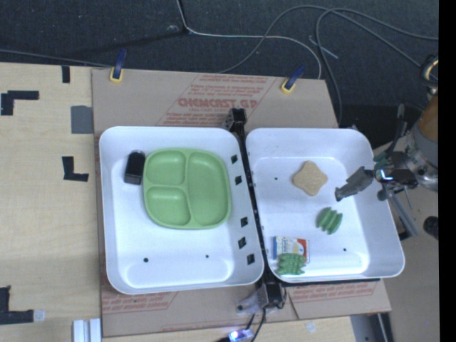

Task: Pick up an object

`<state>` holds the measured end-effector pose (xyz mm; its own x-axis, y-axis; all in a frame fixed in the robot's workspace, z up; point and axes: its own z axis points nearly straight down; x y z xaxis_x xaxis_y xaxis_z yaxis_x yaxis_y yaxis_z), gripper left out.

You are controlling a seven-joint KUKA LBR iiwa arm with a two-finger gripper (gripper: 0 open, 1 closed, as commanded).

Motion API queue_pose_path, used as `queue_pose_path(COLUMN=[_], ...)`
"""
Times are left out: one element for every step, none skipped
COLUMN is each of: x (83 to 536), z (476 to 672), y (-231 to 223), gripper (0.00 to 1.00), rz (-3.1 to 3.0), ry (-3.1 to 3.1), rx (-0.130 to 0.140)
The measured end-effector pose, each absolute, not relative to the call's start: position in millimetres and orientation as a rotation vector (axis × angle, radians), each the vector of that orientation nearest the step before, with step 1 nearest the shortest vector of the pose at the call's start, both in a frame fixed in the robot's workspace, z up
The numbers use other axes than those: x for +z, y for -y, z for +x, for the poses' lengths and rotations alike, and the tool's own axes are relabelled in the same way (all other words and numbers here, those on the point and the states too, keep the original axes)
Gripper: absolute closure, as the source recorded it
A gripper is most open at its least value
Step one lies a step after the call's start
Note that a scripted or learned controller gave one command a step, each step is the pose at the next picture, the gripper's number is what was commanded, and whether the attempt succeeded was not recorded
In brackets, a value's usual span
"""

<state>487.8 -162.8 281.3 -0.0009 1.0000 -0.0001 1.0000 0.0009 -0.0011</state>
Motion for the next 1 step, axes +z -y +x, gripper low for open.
queue_pose_path(x=[229.2], z=[491.3], y=[152.7], gripper=[0.0], rz=[-2.217], ry=[2.219], rx=[0.005])
